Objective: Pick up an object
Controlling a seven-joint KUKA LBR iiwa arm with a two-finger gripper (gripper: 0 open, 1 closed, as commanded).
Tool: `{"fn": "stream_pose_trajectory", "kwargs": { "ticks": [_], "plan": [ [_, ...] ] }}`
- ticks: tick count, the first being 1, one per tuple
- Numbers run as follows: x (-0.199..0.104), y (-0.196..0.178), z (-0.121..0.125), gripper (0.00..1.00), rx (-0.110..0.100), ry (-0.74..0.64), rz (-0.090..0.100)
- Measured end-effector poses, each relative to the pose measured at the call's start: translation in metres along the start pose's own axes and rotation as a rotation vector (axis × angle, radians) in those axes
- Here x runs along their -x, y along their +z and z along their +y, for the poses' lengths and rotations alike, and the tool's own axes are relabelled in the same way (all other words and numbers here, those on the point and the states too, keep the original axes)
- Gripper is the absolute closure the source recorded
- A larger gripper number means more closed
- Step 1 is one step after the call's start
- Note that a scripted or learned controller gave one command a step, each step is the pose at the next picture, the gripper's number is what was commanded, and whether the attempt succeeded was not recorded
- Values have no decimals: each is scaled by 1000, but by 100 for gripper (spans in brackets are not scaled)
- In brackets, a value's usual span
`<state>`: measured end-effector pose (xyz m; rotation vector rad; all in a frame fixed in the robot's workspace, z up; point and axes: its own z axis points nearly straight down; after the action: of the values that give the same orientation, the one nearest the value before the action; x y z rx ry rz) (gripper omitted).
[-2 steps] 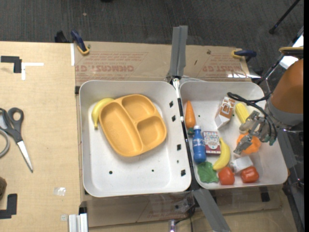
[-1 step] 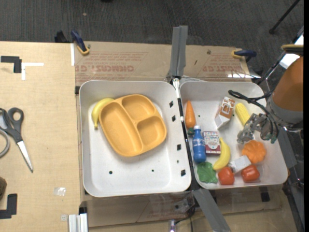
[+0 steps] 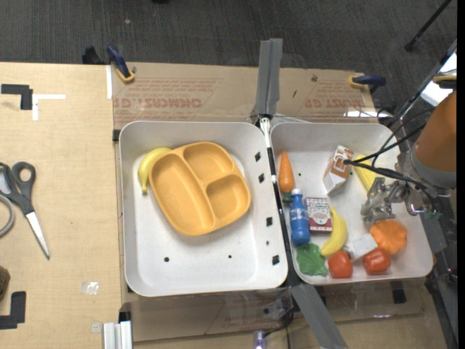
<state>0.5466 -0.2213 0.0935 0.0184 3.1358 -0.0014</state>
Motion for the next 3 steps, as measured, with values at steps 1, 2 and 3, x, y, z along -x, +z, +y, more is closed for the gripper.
{"fn": "stream_pose_trajectory", "kwargs": {
  "ticks": [1,2,3],
  "plan": [
    [0,0,0,0,0,0,0],
    [77,2,89,0,2,180,11],
    [-15,1,52,0,0,176,3]
  ]
}}
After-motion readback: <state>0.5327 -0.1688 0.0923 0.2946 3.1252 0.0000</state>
